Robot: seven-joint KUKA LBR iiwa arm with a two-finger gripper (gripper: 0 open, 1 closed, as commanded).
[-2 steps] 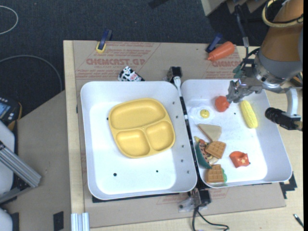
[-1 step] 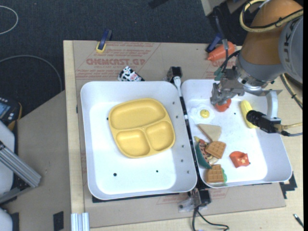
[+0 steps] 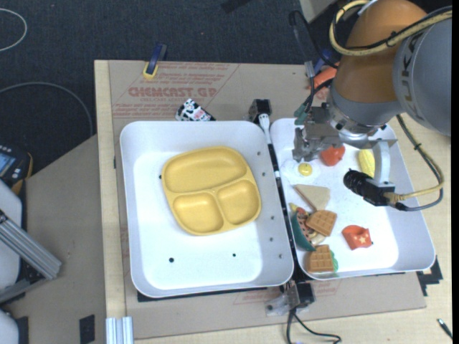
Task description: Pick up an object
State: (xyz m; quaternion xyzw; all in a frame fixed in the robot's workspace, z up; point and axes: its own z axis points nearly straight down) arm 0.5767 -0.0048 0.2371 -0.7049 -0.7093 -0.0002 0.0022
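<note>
1. Nearest my camera, at the front edge of the right bin [image 3: 423,253], I see a stack of toy food: a waffle piece [image 3: 321,259] at the front, a second waffle [image 3: 320,223] just behind it, and a red piece [image 3: 357,237] off to the side.
2. Further back lie a tan bread slice [image 3: 312,195], a small yellow disc [image 3: 305,169], a red tomato-like piece [image 3: 332,155] and a yellow corn cob [image 3: 366,163].
3. The left bin [image 3: 136,192] holds a yellow divided plate [image 3: 210,189], well apart from the arm.
4. The jaws [image 3: 308,146] hang low over the back left corner of the right bin, just above the yellow disc and beside the red tomato-like piece. I cannot tell whether they are spread or pressed together; nothing shows between them.
5. My read: this is the approach step, with no object lifted yet.
6. The next move calls for settling on one target, likely the disc or the tomato-like piece, centring over it, then closing and lifting straight up, clear of the bin wall.
</note>
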